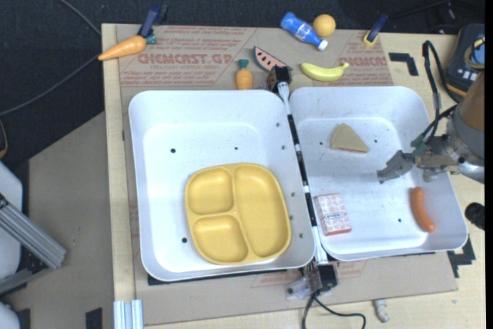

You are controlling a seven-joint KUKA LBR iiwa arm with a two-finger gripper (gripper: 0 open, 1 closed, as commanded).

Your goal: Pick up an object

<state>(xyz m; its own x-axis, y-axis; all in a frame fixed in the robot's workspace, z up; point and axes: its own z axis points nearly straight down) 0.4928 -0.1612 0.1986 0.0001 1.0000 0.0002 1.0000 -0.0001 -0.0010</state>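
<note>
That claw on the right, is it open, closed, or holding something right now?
Gripper: in the right bin, beside the sausage; whether it is open or closed cannot be told, and nothing is seen in its grasp.

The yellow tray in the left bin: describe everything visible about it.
The yellow tray is a rounded-square plate that looks like smooth plastic, divided by raised ridges into three compartments: two smaller ones on its left side, a longer one on its right. All three hold nothing. It lies flat, right side up, turned slightly askew, on the floor of the left bin, toward the bin's near right corner. It rests on the bin alone; nothing else touches it.
</note>
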